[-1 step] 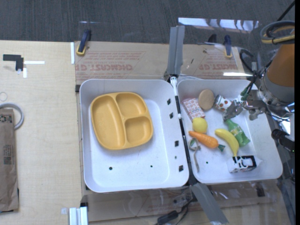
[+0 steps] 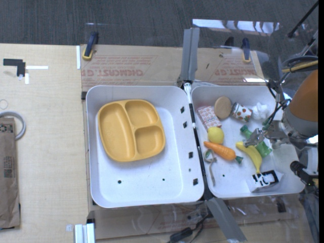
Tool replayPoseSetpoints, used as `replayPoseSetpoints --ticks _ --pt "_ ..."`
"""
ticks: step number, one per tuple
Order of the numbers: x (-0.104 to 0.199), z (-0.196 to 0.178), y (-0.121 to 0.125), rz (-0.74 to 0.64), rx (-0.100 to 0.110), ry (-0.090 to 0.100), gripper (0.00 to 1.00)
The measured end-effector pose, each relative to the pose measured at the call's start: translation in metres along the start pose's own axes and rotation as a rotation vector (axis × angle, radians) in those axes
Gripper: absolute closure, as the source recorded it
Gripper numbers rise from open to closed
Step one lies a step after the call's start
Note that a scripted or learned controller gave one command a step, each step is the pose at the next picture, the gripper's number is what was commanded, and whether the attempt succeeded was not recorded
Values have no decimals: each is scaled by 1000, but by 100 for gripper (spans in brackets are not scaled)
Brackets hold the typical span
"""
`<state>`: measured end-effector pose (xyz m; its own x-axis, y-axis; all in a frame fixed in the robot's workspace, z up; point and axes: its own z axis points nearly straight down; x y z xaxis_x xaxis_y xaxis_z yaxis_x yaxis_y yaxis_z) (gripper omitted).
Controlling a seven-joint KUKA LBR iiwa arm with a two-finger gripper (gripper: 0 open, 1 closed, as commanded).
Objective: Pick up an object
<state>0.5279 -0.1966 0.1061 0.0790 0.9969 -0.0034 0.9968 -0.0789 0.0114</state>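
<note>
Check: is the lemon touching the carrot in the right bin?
Touching. The camera view shows the lemon sitting right against the carrot, with no white floor between them.

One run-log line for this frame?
pincer: over right bin, above banana | nothing visibly held | yellow tray: left bin

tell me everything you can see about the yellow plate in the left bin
The yellow divided plate looks like matte plastic, a rounded rectangle with three compartments: one long section on its left, two smaller ones on its right. It lies flat and right side up on the floor of the left bin, towards the bin's upper left. Nothing sits in it, and nothing touches it but the bin floor.
</note>
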Motion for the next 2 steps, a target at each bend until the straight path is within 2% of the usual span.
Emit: replayPoseSetpoints --ticks 1,2 --pt "0 -10 1 2 -3 0 100" --pt "117 -104 -5 114 14 2 100"
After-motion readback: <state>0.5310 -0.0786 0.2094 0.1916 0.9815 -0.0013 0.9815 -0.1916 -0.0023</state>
